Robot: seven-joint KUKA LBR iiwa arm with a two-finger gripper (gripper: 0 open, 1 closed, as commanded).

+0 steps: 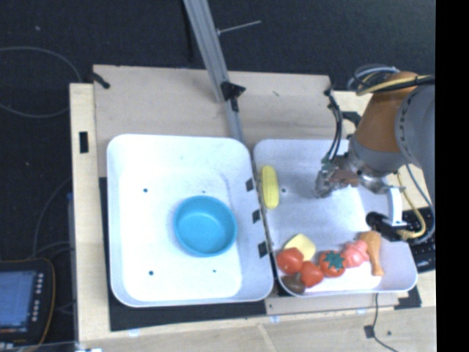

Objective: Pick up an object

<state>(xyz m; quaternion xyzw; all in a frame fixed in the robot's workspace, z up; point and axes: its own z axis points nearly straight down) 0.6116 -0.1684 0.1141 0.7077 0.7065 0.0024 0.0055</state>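
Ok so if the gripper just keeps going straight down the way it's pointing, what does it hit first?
Most likely bare floor of the right bin. The gripper points down over an open patch, with the yellow corn off to one side and the toy food pile nearer the camera. Height is hard to judge.

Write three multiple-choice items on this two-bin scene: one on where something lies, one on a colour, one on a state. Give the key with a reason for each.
1. Where does the yellow corn cob lie?
A. In the left bin beside the bowl
B. In the right bin by its left wall
C. On the bench outside both bins

2. What colour is the bowl in the left bin?
A. Blue
B. Red
C. Green

3. How does the bowl stand?
A. Upside down
B. Tipped on its side
C. Upright, mouth up

Key: 1 B, the cob lies just inside the right bin's left edge. 2 A, the bowl is light blue. 3 C, its open inside faces the camera. The gripper hangs over the right bin, away from the toy food at its lower edge.
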